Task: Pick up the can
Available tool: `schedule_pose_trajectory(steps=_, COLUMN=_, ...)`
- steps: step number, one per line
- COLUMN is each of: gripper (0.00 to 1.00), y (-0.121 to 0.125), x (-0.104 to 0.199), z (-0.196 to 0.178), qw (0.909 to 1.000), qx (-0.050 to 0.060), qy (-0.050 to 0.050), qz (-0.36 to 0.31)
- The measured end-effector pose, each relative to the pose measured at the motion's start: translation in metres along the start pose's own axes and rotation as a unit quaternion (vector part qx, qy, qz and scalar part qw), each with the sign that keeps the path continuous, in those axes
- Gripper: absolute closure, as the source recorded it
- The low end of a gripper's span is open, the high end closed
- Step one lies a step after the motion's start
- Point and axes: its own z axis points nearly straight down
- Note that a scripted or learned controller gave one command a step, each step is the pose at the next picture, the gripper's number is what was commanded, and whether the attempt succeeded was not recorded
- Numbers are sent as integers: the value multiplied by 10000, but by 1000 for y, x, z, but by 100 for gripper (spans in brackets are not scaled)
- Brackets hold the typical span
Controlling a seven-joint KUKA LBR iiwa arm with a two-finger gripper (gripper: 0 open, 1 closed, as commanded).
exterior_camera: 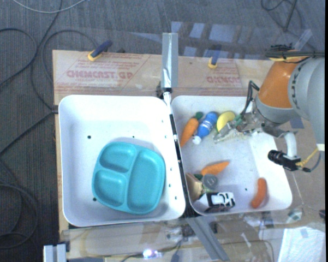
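Observation:
The can [209, 182] looks like the small object with a round grey top near the front of the right bin [273, 162]; it touches a tan piece and a black-and-white object [222, 200]. My gripper [227, 133] is low in the back of that bin, just in front of a yellow fruit [225, 119] and right of a blue bottle [206, 125]. It is well behind the can, with an orange carrot [215, 167] lying between them.
Another carrot [189, 130] leans by the right bin's left wall. A red sausage [258, 192] lies at the front right. The left bin [76, 146] holds a teal divided plate [129, 177]. A black-tipped cable fitting [281, 158] hangs off the arm over the bin's right rim.

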Motion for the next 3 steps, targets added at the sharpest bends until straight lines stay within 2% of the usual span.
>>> schedule_pose_trajectory(steps=1, gripper=0, y=-41, x=43, z=-1, qw=9989, qx=-14, qy=0, qz=471)
schedule_pose_trajectory(steps=2, gripper=0, y=-40, x=43, z=-1, qw=9989, qx=-18, qy=4, qz=473)
schedule_pose_trajectory(steps=3, gripper=0, y=-107, x=99, z=-3, qw=9934, qx=-88, qy=-14, qz=1144)
